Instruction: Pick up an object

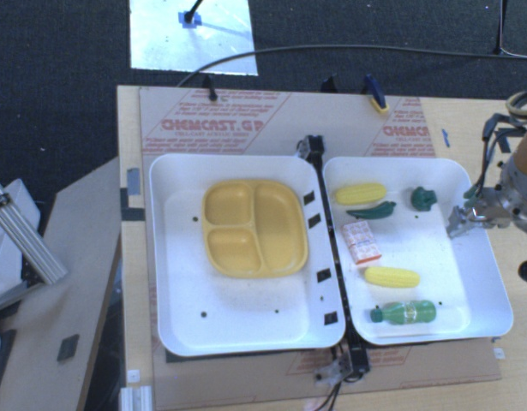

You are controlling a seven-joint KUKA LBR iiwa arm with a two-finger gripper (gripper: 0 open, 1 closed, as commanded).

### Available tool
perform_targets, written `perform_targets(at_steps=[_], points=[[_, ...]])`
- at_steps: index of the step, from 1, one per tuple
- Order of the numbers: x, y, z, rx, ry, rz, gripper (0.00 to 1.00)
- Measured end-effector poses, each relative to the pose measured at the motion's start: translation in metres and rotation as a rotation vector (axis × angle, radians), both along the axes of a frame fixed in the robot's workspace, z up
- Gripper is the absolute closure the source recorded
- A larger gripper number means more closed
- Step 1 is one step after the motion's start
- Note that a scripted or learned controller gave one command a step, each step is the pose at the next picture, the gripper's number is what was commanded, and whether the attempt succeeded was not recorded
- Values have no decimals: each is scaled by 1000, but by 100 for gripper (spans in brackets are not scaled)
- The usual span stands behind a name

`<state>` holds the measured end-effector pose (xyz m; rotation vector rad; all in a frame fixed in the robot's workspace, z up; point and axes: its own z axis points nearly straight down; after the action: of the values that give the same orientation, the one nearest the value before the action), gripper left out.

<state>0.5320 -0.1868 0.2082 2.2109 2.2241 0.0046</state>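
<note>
The picking seemed not yet begun: every object lay loose in the right white plastic bin [486, 289], and nothing was lifted. The metal two-finger gripper [465, 219] stood at the right edge of the frame, over the bin's right rim; whether it was apart or together I could not tell, but it carried nothing visible.

In this bin lay a yellow ribbed toy corn cob [360, 194] at the upper part, a dark green pepper-like piece [372, 211] touching below it, a small dark green lumpy toy [423, 199], a red-and-white carton [362, 242], a second yellow corn cob [392, 276] and a green plastic bottle [404, 312]. The left bin [173, 315] held a smooth yellow divided plate [254, 228].
</note>
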Motion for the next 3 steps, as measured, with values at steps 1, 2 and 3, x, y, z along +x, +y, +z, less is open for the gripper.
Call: perform_targets(at_steps=[1, 2, 3], points=[[1, 0, 2, 1, 3, 0, 100], [3, 50, -4, 3, 5, 3, 100], [6, 108, 5, 4, 3, 6, 100]])
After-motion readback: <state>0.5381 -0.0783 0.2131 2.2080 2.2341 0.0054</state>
